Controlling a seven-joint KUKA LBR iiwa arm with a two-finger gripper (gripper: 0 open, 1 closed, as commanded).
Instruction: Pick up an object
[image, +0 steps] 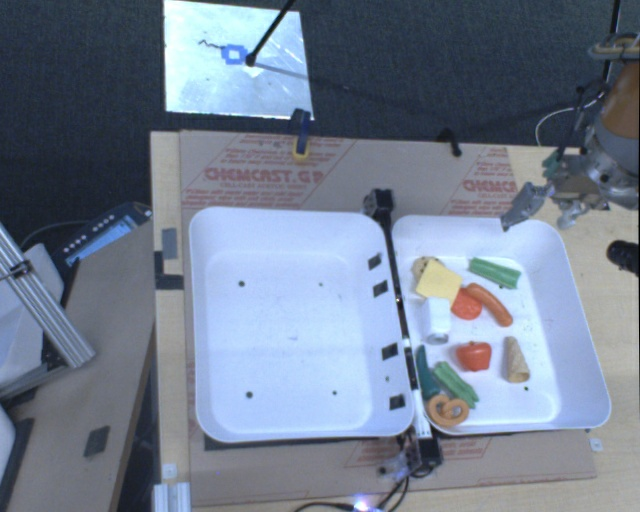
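Observation:
The right bin (575, 330) holds several toy foods: a yellow cheese wedge (438, 280), a green bean pod (495, 271), a red tomato (466, 306), an orange sausage (492, 304), a small white cylinder (438, 320), a red pepper (475, 355), a tan cone (515, 360), a green vegetable (455, 383) and an orange ring (448, 410). My gripper (546, 211) hangs above the bin's far right corner, apart from all of them. It is open, with nothing between its fingers (520, 208).
The left bin (290, 320) lies beside the right one, with a black divider strip (392, 300) and clips between them. Both rest on a cardboard sheet (330, 165). A metal rail (40, 310) and a black device (100, 232) stand at the far left.

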